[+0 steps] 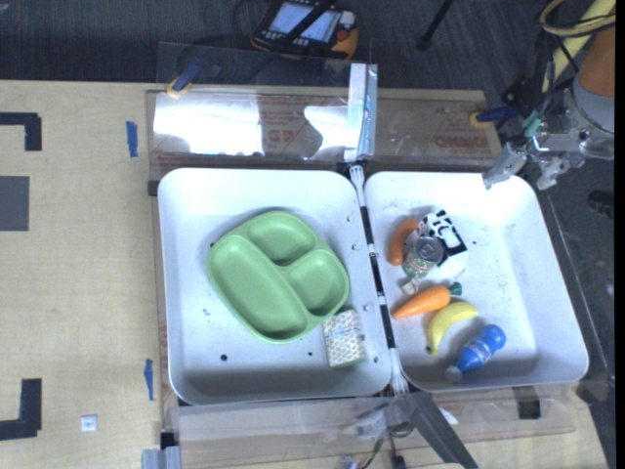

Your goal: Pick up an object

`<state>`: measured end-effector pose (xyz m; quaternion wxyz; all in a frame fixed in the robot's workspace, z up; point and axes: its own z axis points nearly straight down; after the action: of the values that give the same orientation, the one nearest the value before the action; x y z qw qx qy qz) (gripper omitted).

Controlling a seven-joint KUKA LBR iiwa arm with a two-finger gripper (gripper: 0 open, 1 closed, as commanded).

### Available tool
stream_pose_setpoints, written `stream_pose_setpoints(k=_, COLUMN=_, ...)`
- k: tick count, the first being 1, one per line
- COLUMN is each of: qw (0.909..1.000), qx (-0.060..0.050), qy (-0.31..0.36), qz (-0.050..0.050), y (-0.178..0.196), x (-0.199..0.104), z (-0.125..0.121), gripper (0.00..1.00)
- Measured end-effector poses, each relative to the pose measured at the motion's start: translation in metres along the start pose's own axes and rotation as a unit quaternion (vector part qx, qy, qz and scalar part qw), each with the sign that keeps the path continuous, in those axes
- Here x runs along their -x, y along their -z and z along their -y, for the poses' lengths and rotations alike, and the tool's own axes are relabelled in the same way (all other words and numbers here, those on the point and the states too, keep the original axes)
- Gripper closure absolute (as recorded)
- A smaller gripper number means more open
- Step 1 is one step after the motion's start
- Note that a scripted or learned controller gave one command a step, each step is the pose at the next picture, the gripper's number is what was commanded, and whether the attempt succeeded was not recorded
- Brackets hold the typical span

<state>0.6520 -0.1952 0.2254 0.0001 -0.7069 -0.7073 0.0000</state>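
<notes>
- Pincer [532, 159] hung above the right bin's [562, 291] far corner; its opening could not be told.
- Descending squarely over the carrot [422, 302] would best suit gripping.

The bench [78, 262] is light wood, with black corner marks and blue tape strips on its left part. Two white bins rest directly on it, side by side and touching along a central seam. The left bin [186, 213] sits at 9 o'clock of that seam, the right bin [527, 252] at 3 o'clock (both shallow, with rounded corners).
</notes>
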Motion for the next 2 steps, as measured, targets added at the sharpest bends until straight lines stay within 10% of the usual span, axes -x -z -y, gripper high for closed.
stream_pose_setpoints(k=1, qw=1.0000, qx=0.001, qy=-0.010, qz=0.001, y=0.112, x=0.001, z=-0.015, gripper=0.00)
stream_pose_setpoints(k=2, qw=0.9946, qx=0.003, qy=0.103, qz=0.002, y=0.145, x=-0.007, z=-0.005, gripper=0.00)
